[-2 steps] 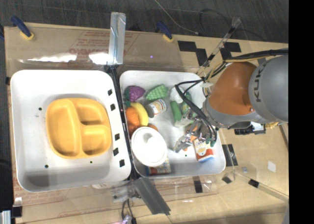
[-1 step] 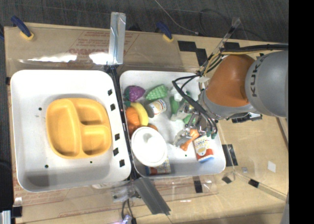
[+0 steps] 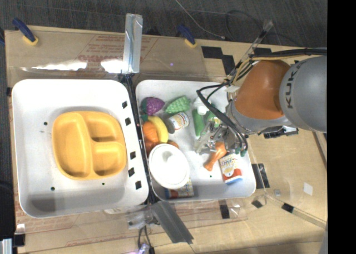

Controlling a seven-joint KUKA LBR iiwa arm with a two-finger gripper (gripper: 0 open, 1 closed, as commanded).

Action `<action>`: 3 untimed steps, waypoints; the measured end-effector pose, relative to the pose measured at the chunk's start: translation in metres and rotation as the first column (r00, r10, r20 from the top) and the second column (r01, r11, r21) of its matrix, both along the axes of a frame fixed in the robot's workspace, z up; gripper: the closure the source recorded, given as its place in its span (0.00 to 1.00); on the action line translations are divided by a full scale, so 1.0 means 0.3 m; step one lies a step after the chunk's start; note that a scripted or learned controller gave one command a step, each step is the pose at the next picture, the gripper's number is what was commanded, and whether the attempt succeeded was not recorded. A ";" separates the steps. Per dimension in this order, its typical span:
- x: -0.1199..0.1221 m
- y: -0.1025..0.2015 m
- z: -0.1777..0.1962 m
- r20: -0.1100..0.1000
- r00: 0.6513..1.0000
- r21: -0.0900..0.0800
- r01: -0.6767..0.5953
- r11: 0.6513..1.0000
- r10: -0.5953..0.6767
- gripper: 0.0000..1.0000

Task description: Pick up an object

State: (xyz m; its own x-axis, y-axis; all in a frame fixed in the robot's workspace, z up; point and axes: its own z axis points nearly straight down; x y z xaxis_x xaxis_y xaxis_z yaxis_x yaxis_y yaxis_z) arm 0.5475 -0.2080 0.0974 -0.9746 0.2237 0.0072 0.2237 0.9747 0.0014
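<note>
While scanning the bench from left to right, I log the left bin (image 3: 22, 136) first: it carries a yellow divided tray (image 3: 89, 143) and nothing that concerns the coming move. Across the divider, the right bin (image 3: 167, 87) holds the candidates. Along its left side lie a purple grape cluster (image 3: 153, 105), a yellow banana (image 3: 160, 128) against an orange fruit (image 3: 149, 133), and a white round bowl (image 3: 168, 165). Toward the middle lie a green textured piece (image 3: 179, 104), a small labelled can (image 3: 179, 120) and a green bottle (image 3: 199, 123).

My gripper (image 3: 214, 139) hangs low over the right half of this bin, beneath the wrist and cable bundle. Whether my jaws are spread or closed cannot be determined; the hardware there is cluttered and indistinct.

The nearest object is an orange carrot (image 3: 214, 157), just below and touching or nearly touching the gripper. Its long axis runs diagonally, upper right to lower left. A white carton (image 3: 231, 168) lies just to its right. I judge that the jaws should straddle the carrot across that diagonal.
</note>
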 end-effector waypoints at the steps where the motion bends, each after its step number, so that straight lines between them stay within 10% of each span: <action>1: 0.142 0.033 0.534 0.013 0.997 -0.005 0.072 0.997 -0.072 1.00; 2: -0.120 0.244 0.258 -0.004 0.989 0.003 -0.150 0.989 0.150 1.00; 3: 0.029 0.077 0.564 0.007 0.992 -0.005 -0.130 0.992 0.130 1.00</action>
